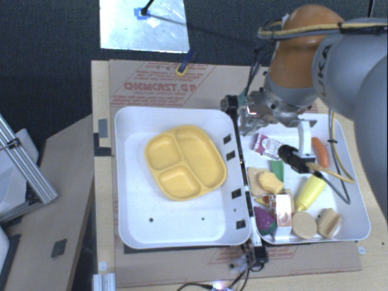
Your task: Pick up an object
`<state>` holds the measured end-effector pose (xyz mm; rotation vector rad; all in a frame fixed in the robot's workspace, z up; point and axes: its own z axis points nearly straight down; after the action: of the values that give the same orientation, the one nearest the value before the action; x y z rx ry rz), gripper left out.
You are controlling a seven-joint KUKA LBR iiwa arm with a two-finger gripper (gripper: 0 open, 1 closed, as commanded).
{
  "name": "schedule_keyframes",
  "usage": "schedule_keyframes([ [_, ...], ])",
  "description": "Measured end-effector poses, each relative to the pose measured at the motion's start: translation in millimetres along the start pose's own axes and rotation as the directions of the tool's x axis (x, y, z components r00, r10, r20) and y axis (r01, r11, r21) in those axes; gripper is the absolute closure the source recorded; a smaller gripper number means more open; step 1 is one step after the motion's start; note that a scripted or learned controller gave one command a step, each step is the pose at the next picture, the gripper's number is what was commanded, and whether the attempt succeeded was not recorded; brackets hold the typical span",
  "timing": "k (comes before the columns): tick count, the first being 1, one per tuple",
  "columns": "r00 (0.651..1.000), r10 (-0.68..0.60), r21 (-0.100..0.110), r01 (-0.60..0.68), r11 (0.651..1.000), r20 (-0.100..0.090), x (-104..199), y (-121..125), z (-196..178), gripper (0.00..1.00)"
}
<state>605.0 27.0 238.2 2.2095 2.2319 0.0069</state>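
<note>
The hand [247,119] hangs low over the far left corner of the right bin [357,214], close by the wall it shares with the left bin [130,180]. Its working end is lost in glare and the bulk of the wrist, so I cannot tell whether it is wide or narrow, and nothing shows held in it.

The nearest thing to take is the packet [267,145], a small red-and-white pouch lying flat on the bin floor. It is just beside the hand, a little nearer the camera and to the hand's right in the view. I judge it light, soft and likely a bit slick (a printed wrapper, by the look). It seems thin enough that a pinch from above may slide off, so a grip across its short width, near the middle, looks the best hold.

Farther from the hand on that same side lie a carrot [321,152] and a bottle [310,191]. Both are rounder and probably stiffer, so likely easier to clamp across the body. The plate [185,161] sits well apart on the hand's other side, in the left bin; it is broad and shallow, a poor fit.
</note>
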Motion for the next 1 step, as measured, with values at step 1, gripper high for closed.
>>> schedule_keyframes([
  [1,1.0,0.001,0.001,-0.001,1.0,0.001,49.4,1.3,6.9,1.0],
])
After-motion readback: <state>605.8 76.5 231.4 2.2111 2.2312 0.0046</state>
